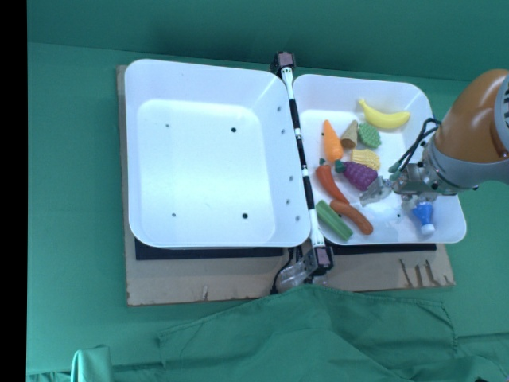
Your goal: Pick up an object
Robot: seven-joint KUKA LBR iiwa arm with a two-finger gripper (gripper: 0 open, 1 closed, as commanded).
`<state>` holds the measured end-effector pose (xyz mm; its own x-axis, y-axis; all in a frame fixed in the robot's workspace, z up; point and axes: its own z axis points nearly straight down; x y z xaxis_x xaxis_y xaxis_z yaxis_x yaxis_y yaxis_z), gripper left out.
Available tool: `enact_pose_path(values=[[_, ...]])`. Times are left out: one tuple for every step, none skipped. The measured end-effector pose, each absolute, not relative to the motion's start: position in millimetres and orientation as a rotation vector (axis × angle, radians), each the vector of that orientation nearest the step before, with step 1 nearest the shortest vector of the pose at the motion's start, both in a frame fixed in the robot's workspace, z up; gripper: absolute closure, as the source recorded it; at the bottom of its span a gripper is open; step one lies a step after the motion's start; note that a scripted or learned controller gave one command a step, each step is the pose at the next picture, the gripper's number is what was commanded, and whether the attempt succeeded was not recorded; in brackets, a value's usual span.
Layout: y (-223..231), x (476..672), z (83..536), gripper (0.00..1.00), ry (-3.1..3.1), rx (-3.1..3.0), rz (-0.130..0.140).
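Several toy foods crowd the right bin (445, 228): a purple grape bunch (359, 174) at the centre, a banana (385, 117) behind it near the far rim, carrots (332, 140) and a green cucumber (333, 220) toward the divider. Left of that divider, the left bin (199, 161) offers open floor. Green cloth covers the bench (71, 173). The tool (380, 189) hangs just right of the grapes, its opening impossible to judge.

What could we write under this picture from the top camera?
Gripper low in the right bin beside purple grapes and other toy food.

toys: banana (385, 118) | carrot (332, 142) | purple grapes (359, 174) | cucumber (333, 220) | all lying in right bin (449, 231)
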<state>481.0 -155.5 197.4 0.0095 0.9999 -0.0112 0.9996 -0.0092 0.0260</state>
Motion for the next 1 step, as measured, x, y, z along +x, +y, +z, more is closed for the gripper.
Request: enact_pose_path(values=[[-156.9,482.0,209.3,1.0,2.184,2.212,0.019]])
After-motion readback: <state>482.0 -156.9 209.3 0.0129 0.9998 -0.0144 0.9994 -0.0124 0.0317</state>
